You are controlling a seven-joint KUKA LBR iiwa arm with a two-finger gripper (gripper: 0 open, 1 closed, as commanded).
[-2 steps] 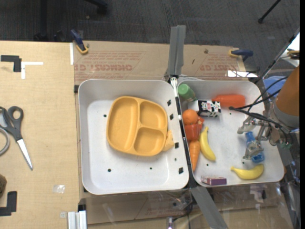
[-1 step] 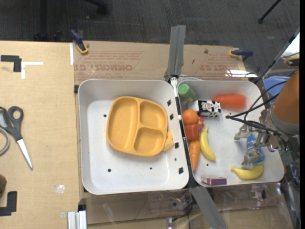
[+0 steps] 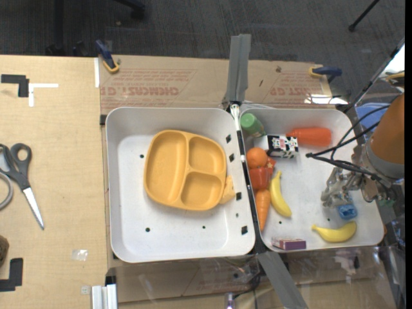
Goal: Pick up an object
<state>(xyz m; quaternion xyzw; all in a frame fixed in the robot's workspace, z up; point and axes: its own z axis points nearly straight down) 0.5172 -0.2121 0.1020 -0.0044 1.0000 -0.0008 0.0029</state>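
Grey metal gripper (image 3: 339,188) sits low in the right white bin (image 3: 313,117), near its right wall, with dark cables trailing back toward the orange-banded arm (image 3: 391,140). Whether it is open or closed, I cannot tell; the metal parts blur together from this angle.

Nothing is visibly held. Task reads as not yet done: no object lifted clear of the bin floor.

Candidates close by:
- small blue block (image 3: 347,211), just below the gripper, possibly touching it; contact unclear.
- yellow banana at the lower right (image 3: 335,232), lying flat just below the block.

Further left in the same bin, all resting:
- second yellow banana (image 3: 279,197), roughly upright in the view
- orange carrot (image 3: 262,208), beside the dividing wall
- round orange fruit (image 3: 257,157)
- long orange-red vegetable (image 3: 310,136) near the far wall
- black-and-white printed box (image 3: 282,145)
- green piece (image 3: 250,123) in the far left corner
- flat purple-and-white packet (image 3: 289,243) at the near wall

Left white bin (image 3: 122,192) holds a yellow three-compartment plastic tray (image 3: 186,170), well apart from the gripper.

Judgement: early-to-middle stage, gripper down among objects, grasp unconfirmed. Left to do: secure one item, likely the blue block or near banana, and raise it.
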